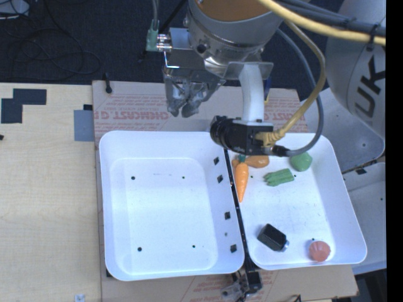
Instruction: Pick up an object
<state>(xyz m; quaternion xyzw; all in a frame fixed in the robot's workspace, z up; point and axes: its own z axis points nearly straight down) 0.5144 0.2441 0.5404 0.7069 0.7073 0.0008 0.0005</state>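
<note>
From my feed, the right bin's got an orange carrot point(241, 180) lying lengthwise by the divider, a green pod-like piece point(279, 178) beside it, a green lump point(301, 162), a black block point(272, 237), and a pinkish ball point(319, 250) in the corner.

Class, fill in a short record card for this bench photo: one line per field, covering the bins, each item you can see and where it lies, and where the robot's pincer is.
bins: left bin and right bin, side by side
carrot: right bin, by the divider
orange piece: beside the carrot's top
dark green piece: right bin, middle
light green piece: right bin, far side
black block: right bin, near side
pink ball: right bin, near corner
pincer: raised over the far edge of the left bin, nothing seen between its tips
</note>
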